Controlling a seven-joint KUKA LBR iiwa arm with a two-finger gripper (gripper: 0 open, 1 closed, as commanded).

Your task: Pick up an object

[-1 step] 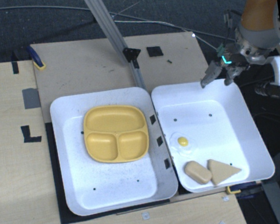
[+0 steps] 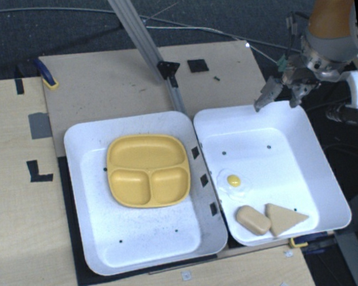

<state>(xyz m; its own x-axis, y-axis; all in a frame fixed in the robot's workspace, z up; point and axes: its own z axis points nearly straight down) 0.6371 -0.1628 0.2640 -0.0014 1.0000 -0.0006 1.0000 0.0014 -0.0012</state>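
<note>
A robotics lab: a plywood bench (image 2: 124,80) marked with black tape, two white bins (image 2: 88,204) at centre, loose cables (image 2: 216,31) at 1 o'clock, the grey-and-orange arm (image 2: 330,18) at 2 o'clock.

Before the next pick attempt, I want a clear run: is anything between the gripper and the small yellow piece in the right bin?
Nothing visible. The gripper sits above the right bin's far rim; bare white floor lies between it and the yellow piece. The two tan pieces lie beyond it, near the front edge.
</note>
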